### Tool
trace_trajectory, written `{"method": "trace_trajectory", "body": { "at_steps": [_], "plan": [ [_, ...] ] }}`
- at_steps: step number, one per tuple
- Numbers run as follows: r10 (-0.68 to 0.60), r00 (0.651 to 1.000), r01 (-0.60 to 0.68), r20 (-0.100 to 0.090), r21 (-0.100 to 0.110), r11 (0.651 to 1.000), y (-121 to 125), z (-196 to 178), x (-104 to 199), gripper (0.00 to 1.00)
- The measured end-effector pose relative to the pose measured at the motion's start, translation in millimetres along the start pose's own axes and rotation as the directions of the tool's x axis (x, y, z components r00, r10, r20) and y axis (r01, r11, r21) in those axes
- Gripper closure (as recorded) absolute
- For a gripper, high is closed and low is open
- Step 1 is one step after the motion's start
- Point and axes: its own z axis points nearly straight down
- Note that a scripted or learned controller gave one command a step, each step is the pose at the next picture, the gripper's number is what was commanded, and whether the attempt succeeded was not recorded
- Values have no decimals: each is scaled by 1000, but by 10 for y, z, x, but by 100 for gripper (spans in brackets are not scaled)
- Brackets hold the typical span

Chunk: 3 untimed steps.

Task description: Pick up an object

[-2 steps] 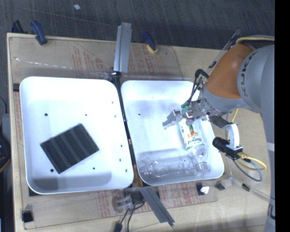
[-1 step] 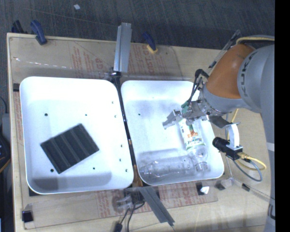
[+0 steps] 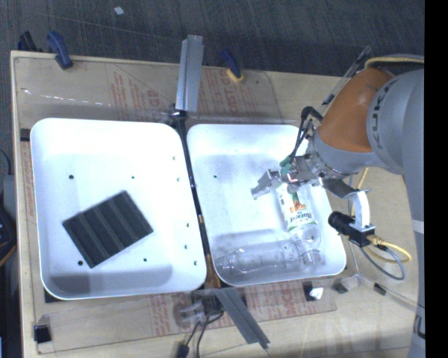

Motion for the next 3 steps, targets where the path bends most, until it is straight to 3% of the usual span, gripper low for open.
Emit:
{"method": "trace_trajectory", "body": {
  "at_steps": [1,2,3],
  "plan": [
    [-4,1000,4,1,-2,1000,13,-105,5,100],
    [-4,1000,4,1,-1,1000,11,-102,4,0],
    [-4,1000,4,1,-1,1000,11,-102,4,0]
  ]
}}
